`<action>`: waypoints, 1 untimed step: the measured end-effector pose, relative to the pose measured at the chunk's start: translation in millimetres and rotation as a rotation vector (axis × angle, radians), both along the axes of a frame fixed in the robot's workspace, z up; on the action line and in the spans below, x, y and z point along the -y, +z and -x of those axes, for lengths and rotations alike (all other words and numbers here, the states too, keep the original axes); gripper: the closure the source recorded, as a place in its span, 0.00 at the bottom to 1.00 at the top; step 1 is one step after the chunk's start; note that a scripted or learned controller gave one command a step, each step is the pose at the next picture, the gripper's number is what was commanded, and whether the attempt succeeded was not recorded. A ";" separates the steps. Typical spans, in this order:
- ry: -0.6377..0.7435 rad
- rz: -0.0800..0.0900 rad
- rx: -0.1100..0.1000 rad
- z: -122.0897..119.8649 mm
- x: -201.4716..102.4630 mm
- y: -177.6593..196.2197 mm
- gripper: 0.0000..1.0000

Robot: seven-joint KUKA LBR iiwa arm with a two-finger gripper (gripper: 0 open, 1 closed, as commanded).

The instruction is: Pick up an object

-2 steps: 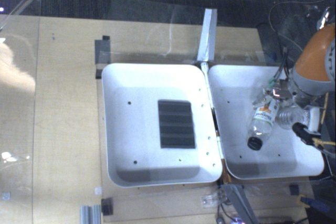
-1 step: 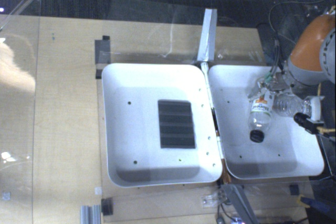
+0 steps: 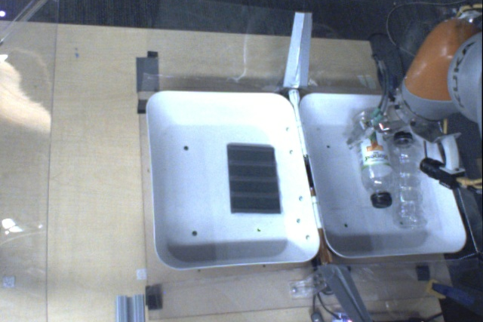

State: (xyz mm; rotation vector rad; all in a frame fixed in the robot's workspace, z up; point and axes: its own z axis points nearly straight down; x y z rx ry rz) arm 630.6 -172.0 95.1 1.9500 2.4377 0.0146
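Two bins side by side on tabletop (image 3: 90, 162). Left bin (image 3: 173, 185): ribbed pad (image 3: 253, 178) lying flat at centre. Right bin (image 3: 332, 162): bottle (image 3: 375, 170) lying mid-bin, cap toward near side; second bottle (image 3: 407, 188) just right of it. Arm (image 3: 441, 68) over far-right corner of right bin.

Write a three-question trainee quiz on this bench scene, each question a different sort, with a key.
1. True or false: the dark ribbed pad lies in the left bin.
2. Which bin holds the clear bottles? A) left B) right C) both
3. Fill in: the arm reaches over the ____ bin.

Key:
1. True. It sits near the middle of that bin.
2. B. They lie in the right bin, one with a black cap toward the near wall.
3. Right. Whether the jaws hold anything cannot be told from this view.
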 end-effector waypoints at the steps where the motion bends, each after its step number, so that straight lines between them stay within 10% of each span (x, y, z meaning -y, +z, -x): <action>1: 0.002 0.001 0.004 -1.8 -0.7 12.4 1.00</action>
